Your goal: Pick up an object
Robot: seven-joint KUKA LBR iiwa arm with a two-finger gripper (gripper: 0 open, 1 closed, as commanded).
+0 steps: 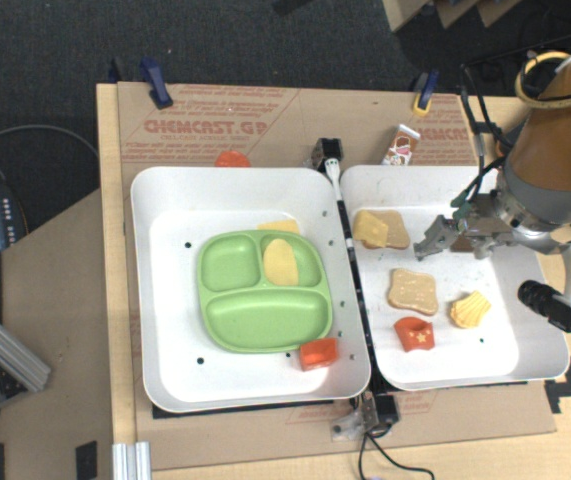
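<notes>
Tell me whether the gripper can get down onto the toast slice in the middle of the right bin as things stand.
Probably yes. The gripper hovers in the right bin, just above the toast slice. The slice lies flat and apart from the red piece and the yellow ridged piece, with nothing over it.

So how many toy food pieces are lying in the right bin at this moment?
4: a tan bread-like piece at the upper left, a toast slice mid-bin, a red piece below it, and a yellow ridged piece to its right. The arm may hide more.

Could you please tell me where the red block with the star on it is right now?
The red star block lies in the right bin, near its front edge, just below the toast slice and left of the yellow ridged piece.
</notes>
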